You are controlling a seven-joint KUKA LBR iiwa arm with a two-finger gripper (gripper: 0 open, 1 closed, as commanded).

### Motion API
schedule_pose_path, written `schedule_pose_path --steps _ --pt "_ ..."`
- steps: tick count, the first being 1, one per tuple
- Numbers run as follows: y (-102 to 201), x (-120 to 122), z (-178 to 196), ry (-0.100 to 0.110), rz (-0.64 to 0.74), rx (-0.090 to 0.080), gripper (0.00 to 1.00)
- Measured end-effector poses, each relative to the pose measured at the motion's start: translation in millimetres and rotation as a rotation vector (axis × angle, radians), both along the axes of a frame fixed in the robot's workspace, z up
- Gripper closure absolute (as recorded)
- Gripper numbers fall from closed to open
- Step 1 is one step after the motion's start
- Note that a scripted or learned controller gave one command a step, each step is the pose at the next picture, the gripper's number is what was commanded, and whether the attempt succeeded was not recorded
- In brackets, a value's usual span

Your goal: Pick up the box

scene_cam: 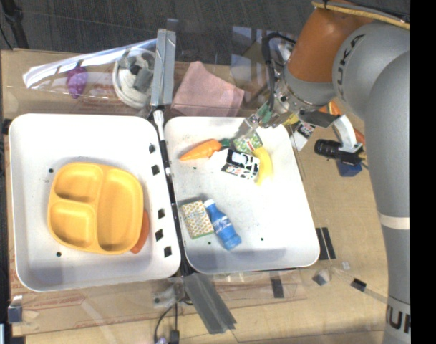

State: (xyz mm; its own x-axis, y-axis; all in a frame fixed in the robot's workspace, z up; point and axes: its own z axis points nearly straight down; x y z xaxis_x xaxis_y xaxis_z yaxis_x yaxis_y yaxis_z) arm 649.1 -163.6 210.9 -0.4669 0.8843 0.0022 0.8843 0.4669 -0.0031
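A small box (196,218) with a green-and-tan pattern lies flat in the right bin (289,221), near its front left. A black-and-white carton (240,163) lies further back in the same bin, against a yellow banana (263,161). My gripper (248,129) reaches down from the right over the back of this bin. Its tip is just above the carton and the leafy end of an orange carrot (200,150). Nothing is visibly held in it.
A blue bottle (223,226) lies right beside the patterned box. The left bin (31,264) holds a yellow divided plate (96,206). Behind the bins lie a pink cloth (207,92) and a clear plastic bag (96,74).
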Motion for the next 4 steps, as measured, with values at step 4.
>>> schedule_pose_path --steps 4 --pt "37.7 -7.8 18.0 -0.003 -0.040 -0.002 1.00"
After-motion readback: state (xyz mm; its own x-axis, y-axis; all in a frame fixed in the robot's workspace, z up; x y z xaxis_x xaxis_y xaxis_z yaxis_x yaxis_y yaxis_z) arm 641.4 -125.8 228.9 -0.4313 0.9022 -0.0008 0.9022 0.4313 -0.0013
